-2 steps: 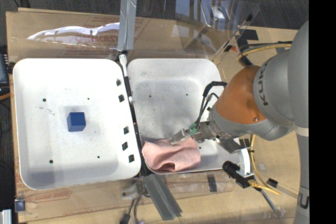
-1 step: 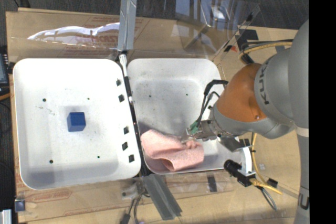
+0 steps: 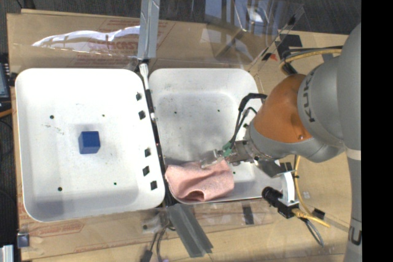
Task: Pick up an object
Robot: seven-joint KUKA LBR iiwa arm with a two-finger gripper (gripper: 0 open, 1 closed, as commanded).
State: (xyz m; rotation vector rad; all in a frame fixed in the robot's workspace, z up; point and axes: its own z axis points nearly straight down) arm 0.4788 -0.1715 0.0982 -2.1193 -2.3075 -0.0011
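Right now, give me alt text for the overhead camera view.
A grey and orange robot arm reaches its gripper down to a crumpled pink cloth at the right bin's near edge. A small blue cube sits alone in the left bin.

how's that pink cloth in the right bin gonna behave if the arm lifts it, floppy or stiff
Probably floppy: the pink cloth lies crumpled with soft folds, so it would likely drape and sag from a pinch point. It looks light for its spread. Bunched against the right bin near wall, a push would likely wrinkle it rather than slide it. The end effector sits at its top edge.
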